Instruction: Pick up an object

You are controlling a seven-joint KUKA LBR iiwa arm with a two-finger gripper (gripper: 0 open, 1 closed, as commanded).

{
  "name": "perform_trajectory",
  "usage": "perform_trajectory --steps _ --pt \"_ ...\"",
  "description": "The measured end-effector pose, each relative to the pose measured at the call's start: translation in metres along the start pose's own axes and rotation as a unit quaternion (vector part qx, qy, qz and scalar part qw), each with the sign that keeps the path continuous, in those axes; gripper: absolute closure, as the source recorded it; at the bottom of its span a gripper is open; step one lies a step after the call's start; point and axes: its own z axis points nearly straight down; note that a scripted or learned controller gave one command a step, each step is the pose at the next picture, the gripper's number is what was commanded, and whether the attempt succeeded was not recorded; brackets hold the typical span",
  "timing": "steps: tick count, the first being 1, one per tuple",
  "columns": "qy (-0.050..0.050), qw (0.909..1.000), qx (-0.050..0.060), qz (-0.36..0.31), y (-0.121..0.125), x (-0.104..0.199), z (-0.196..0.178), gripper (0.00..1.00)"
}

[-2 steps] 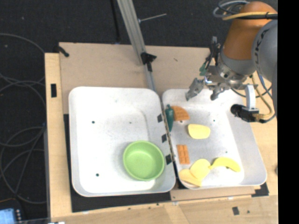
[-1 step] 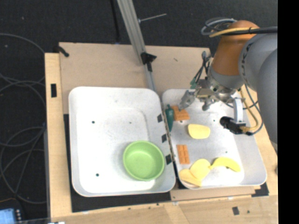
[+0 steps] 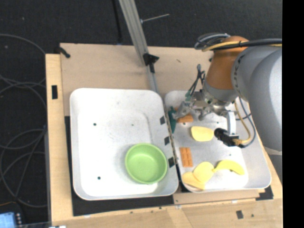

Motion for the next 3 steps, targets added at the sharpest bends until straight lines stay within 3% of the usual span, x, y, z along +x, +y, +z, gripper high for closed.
perform_trajectory --steps 1,2,3 --pt "0.000 1.0000 -0.003 0.002 0.002 -0.002 -0.015 1.00" --pt "0.002 1.0000 -0.003 0.000 -0.003 -0.003 -0.078 1.00" --pt "0.002 1.0000 -0.001 0.000 -0.002 -0.004 -0.089 1.00"
